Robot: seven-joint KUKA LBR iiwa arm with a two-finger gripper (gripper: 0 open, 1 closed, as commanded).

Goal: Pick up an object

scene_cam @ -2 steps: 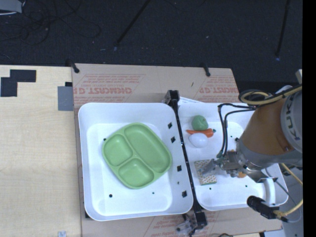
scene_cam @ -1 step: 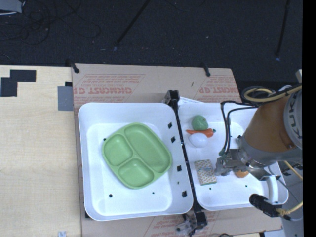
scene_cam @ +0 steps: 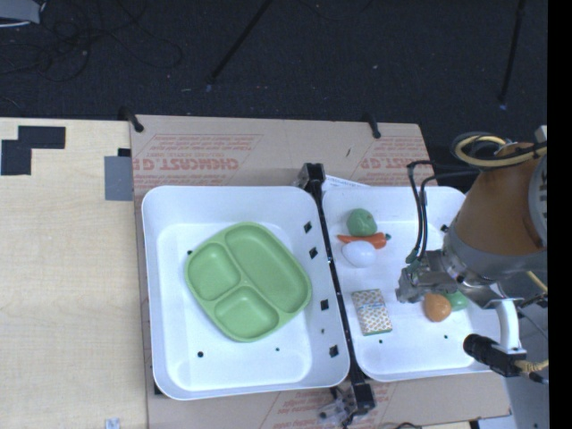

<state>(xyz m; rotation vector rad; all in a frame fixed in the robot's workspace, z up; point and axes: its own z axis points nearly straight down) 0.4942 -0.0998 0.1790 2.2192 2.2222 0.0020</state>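
Observation:
My gripper point(scene_cam: 416, 286) hangs low over the right bin point(scene_cam: 402, 365), near its right side, under the arm's orange band. An orange ball point(scene_cam: 437, 307) lies just right of and below the gripper, close to it, with a small green piece point(scene_cam: 458, 300) beside it. Whether the ball touches the gripper I cannot tell. A patterned flat packet point(scene_cam: 371, 312) lies to the gripper's left. Farther up the bin sit a green round object point(scene_cam: 362, 222), a thin orange carrot-like piece point(scene_cam: 364, 239) and a white egg point(scene_cam: 360, 254), clustered together.
The left bin point(scene_cam: 170, 347) holds a green divided plate point(scene_cam: 248, 281). A black divider point(scene_cam: 327, 275) runs between the bins. Cardboard point(scene_cam: 223, 155) lies under both bins. Cables point(scene_cam: 416, 204) hang from the arm over the right bin.

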